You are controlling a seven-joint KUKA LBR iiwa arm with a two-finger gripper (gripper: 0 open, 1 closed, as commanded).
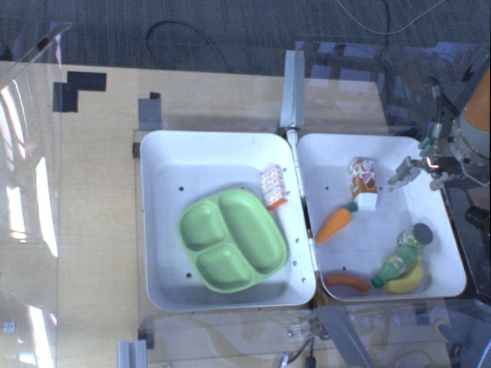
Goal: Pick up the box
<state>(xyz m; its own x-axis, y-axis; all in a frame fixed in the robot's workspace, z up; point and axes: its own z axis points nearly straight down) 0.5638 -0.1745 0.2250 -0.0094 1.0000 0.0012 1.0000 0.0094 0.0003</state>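
Nearest me in the right bin (453, 286) I see a sausage (346, 283), then a bottle (400, 259) lying on a banana (404, 280), all crowded low, out of the way. Further up, a carrot (334, 225) points toward the box (363, 182), which lies near the bin's middle, top side free, so I judge it reachable. My gripper (414, 169) hovers just right of the box, not touching; whether it is spread or pinched I cannot tell. In the left bin (161, 205) sit a green plate (232, 240) and a packet (272, 187) against the divider.
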